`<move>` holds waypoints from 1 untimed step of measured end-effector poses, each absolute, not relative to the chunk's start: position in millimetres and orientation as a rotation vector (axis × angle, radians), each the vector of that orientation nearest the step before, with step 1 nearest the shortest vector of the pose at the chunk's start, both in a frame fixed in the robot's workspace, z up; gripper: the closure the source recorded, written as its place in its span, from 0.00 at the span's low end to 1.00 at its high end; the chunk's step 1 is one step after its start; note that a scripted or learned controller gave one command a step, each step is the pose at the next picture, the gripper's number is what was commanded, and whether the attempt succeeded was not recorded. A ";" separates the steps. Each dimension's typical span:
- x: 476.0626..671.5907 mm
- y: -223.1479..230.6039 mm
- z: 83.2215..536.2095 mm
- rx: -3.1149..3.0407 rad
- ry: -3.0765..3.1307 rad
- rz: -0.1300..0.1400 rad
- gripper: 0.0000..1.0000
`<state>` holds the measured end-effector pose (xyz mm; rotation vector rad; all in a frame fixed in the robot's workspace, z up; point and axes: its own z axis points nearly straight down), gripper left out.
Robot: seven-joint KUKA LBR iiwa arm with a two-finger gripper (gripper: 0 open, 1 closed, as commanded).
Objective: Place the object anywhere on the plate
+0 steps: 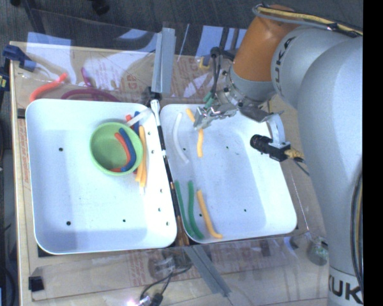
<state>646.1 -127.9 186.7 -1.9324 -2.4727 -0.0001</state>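
- A short orange strip (200, 143) lies flat on the floor of the right bin (268, 199), just below the gripper (204, 118) and apart from it.
- The gripper hangs over the bin's upper left corner, beside another small orange piece (190, 114); whether its jaws are spread or pressed together cannot be told, and nothing is seen pinched between them.
- A white curved strip (179, 139) lies to the left of the orange strip, near the bin's left wall.
- Lower in the same bin, two green strips (190, 212) and a longer orange strip (206, 215) lie side by side near the front left corner.
- The green plate (103, 146) sits in the left bin (70, 203), toward its upper right, holding a red strip (125, 146) and a blue strip (119, 168).
- An orange strip (142, 161) lies along the plate's right rim, between plate and bin wall.
- The grey arm (322, 88), with its orange band (263, 46), reaches in from the right; the letters "KU" read on its upper casing, and "KUK" on its base at lower right.
- A red tube (84, 94) rests on the bench behind the left bin.
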 end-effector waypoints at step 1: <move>646.1 -128.0 186.7 -1.932 -2.473 0.000 0.00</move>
